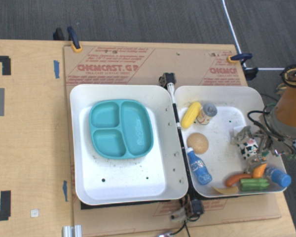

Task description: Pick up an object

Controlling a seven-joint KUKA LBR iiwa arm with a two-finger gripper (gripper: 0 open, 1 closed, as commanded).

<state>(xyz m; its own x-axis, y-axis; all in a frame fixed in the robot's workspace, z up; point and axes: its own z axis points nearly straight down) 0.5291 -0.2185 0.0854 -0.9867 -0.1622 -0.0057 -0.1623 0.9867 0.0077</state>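
Note:
The right bin [222, 89] holds several small items. A yellow corn cob [190, 114] and a small grey-lidded jar [207, 112] lie at its far left. A tan round bun [198, 142] and a blue bottle [199, 168] lie along its left wall. My gripper [242, 135] hangs low over the bin's right half, just above a black-and-white cow toy [248, 149]. I see nothing held in it. An orange sausage [235, 179], a green piece [254, 183], an orange carrot [260, 170] and a second blue bottle [278, 177] crowd the near right corner.
The left bin [123, 187] holds a teal divided plate [122, 129]. The arm's orange band [290, 107] and black cables [259, 118] hang over the right bin's right wall. Clamps [75, 39] hold the cardboard sheet under the bins.

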